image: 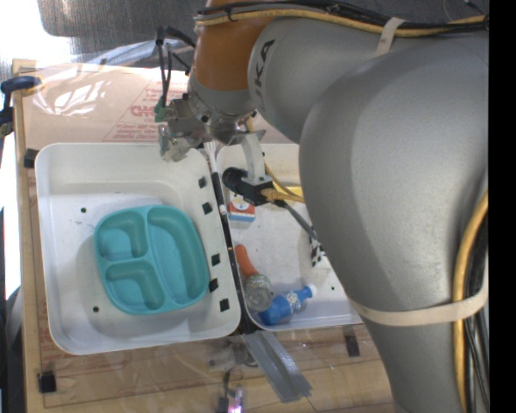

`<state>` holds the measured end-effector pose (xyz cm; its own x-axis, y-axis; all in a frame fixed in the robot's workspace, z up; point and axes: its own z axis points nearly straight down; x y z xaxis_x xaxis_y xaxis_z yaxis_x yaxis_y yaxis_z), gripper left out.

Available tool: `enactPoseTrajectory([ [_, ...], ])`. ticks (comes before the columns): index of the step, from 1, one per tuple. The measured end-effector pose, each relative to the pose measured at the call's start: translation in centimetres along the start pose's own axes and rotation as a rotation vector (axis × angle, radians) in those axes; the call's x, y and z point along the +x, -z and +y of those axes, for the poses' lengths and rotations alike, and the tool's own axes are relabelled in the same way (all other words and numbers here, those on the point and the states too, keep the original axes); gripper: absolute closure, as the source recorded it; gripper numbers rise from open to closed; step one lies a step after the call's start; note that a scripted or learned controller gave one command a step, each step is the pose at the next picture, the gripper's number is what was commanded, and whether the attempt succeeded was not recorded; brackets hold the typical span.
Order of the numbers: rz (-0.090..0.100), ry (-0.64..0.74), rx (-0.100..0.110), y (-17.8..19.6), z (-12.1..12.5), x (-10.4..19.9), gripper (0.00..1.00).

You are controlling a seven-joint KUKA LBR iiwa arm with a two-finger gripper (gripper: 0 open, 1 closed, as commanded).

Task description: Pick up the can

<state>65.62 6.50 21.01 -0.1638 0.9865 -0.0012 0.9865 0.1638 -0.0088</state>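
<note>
At upper centre of the frame, the gripper (182, 136) hangs over the far rim where the two bins meet; whether it is released or clenched I cannot tell.

The likeliest can is the small white and red-blue object (241, 211) in the right bin (327, 317), just below the gripper near the divider, though its label is too blurred to be sure. To take it well, the arm (378, 144) should come down squarely over it, clear of the bin wall and the dark cable beside it. The arm hides much of the right bin; a blue bottle (285, 306) and an orange-tipped item (243, 261) lie lower down. The teal tray (150, 258) sits in the left bin (60, 231).
</note>
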Motion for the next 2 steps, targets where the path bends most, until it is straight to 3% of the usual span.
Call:
enactPoseTrajectory([
  [1, 0.002, -0.014, -0.005, 4.4, -3.6, 3.7, 1.00],
  [2, 0.000, 0.021, -0.004, 2.8, -8.6, 6.2, 1.00],
])
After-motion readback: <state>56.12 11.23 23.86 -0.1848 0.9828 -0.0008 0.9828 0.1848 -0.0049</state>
